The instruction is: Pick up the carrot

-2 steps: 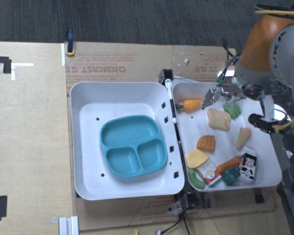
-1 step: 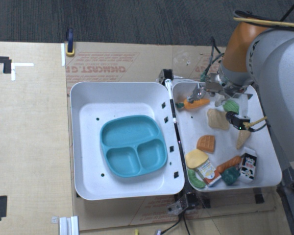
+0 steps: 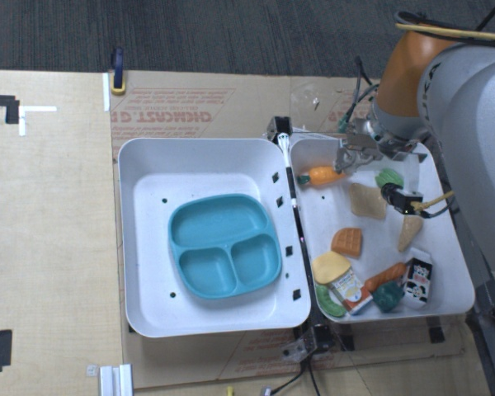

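Note:
The carrot (image 3: 322,175), short and orange with a green stub at its left end, lies in the upper left of the right bin (image 3: 445,299), close to the wall shared with the left bin. My gripper (image 3: 345,160) comes down from the grey arm with its orange band and stands right at the carrot's right end, touching or nearly touching it. The carrot looks as if it rests on the bin floor.
The right bin also holds a beige piece (image 3: 367,200), a green item (image 3: 389,178), a pale wedge (image 3: 408,232), an orange slice (image 3: 347,242), a yellow piece (image 3: 331,266), two small cartons (image 3: 417,280) and a second orange-red vegetable (image 3: 385,276). A teal divided plate (image 3: 224,244) lies in the left bin (image 3: 140,221).

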